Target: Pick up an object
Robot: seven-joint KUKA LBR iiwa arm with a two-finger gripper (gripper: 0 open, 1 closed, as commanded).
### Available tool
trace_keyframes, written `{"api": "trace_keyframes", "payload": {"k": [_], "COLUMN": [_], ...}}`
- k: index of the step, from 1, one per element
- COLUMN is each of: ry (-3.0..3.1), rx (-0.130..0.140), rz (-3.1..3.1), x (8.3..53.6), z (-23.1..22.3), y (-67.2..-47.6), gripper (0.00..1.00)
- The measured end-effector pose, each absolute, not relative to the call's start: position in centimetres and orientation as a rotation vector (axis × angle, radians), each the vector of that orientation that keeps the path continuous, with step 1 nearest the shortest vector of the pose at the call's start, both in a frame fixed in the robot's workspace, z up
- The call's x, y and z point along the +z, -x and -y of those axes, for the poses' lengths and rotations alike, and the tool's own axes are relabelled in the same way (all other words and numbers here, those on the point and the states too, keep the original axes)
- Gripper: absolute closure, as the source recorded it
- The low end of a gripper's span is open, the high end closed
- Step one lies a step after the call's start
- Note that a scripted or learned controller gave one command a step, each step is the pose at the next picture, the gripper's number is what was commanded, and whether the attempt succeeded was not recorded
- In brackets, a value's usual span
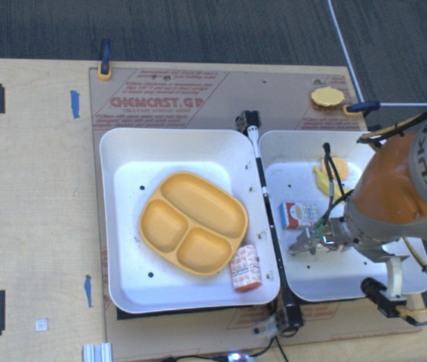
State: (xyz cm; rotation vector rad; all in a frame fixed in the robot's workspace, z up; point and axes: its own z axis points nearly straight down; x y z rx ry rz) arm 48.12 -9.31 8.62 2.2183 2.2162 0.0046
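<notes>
In the right bin (334,285), my gripper (306,243) hangs low over the floor, just below and right of a small red, white and blue carton (290,216). The carton lies flat near the bin's left wall, beside the gripper. A yellow object (324,175) lies at the back of the same bin, partly hidden by black cables and the orange wrist band. A yellow divided plate (192,222) rests in the left bin (115,202). Beside the plate's lower right corner sits a small orange and white packet (246,268).
The arm's orange band and grey body (394,194) cover the right bin's right half. A black divider bar (262,194) runs between the bins. A yellow disc (327,96) and a blue clamp (360,107) sit on the cardboard behind the right bin.
</notes>
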Motion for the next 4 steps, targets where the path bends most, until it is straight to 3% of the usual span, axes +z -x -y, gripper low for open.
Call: {"api": "trace_keyframes", "payload": {"k": [1,2,3,4], "ry": [-2.222,-2.218,-2.22,-2.217], "rx": [0.001,0.006,0.001,0.004], "rz": [-2.22,-2.219,-2.22,-2.219], "x": [8.6,8.6,8.6,8.6], "z": [9.3,9.5,9.3,9.2], "y": [-49.3,-48.1,-50.4,-54.4], "gripper": [0.0,0.0,0.0,0.0]}}
